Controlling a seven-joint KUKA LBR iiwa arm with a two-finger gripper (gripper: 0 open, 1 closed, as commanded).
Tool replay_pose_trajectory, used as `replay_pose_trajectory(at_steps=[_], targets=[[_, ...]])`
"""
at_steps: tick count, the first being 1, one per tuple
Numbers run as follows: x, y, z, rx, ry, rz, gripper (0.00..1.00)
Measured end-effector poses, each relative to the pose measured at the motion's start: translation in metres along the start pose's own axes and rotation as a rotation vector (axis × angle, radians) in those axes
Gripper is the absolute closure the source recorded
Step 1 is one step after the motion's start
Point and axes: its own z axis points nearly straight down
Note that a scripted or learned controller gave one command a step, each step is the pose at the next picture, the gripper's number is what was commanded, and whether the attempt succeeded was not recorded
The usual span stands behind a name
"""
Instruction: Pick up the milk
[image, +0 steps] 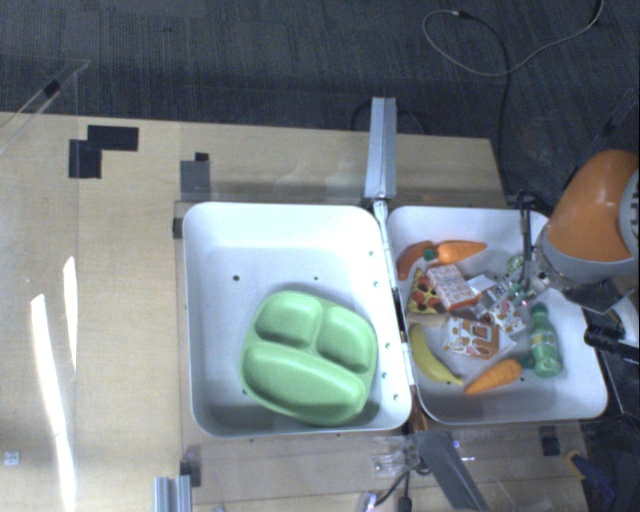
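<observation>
- Gripper: low over the right-hand shallow white bin, in its upper-right part, at the right of the frame. Can't tell whether it is released or clenched; the tip blurs into the clutter below it.
- Can't see any item held in it.
- Grey arm with orange band comes in from the right edge, above the bin's right wall.
- Milk: two candidates, labels unreadable. Small white carton with red print sits mid-bin, just left of the gripper. Second white carton with orange-brown print lies just below and left of the gripper.
- Green plastic bottle lies below and right of the gripper, near the bin's right wall.
- Orange toy carrot is at the bin's lower middle, touching or nearly touching the bottle's base.
- Yellow banana curves along the bin's lower left.
- Second orange carrot is at the bin's upper edge, with a red rounded piece to its left.
- Left-hand white bin, centre frame, holds a green divided plastic plate.
</observation>
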Motion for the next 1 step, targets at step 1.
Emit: replay_pose_trajectory(at_steps=[1], targets=[[0.0111,0.0821,-0.1013,0.016,0.016,0.042,1.0]])
